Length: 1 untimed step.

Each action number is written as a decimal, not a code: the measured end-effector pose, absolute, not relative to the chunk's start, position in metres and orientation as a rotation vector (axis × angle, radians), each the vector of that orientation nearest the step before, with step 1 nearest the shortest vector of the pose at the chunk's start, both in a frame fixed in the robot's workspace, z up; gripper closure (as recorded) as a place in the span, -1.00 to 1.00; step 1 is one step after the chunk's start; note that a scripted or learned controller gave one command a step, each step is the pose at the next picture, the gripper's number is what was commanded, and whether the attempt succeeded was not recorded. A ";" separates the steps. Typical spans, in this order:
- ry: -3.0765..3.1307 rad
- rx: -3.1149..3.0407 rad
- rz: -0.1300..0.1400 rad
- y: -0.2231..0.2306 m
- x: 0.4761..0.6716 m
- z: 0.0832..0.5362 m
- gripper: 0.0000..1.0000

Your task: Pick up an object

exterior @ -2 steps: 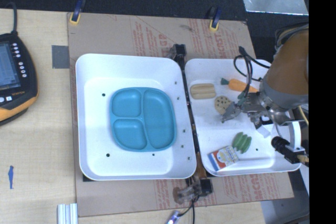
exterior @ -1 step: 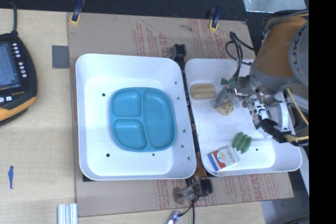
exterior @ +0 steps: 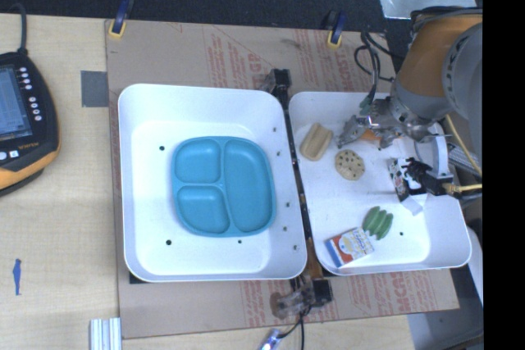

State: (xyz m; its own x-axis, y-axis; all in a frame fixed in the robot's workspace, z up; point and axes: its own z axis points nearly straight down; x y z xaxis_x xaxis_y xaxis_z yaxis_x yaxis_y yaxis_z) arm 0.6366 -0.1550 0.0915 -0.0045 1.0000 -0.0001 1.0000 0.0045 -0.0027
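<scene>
In the right bin (exterior: 435, 246) lie a tan bread-like piece (exterior: 316, 142), a round chocolate-chip cookie (exterior: 349, 165), a green pod-like item (exterior: 378, 221) and a small red and white carton (exterior: 350, 247). My gripper (exterior: 358, 129) hangs low over the bin's far part, just above and right of the cookie and to the right of the tan piece. A bit of orange (exterior: 373, 136) shows beside the gripper; what it is cannot be made out. Nothing is visibly held.
The left bin (exterior: 139, 176) holds a blue divided plate (exterior: 223, 185). A teach pendant (exterior: 20, 119) lies on the bench at far left. Clamps (exterior: 121, 15) grip the cardboard sheet at the back. The arm's grey and orange body (exterior: 439, 61) covers the right bin's far right corner.
</scene>
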 end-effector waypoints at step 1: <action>-2.225 -2.214 0.006 -0.146 0.591 0.092 -1.00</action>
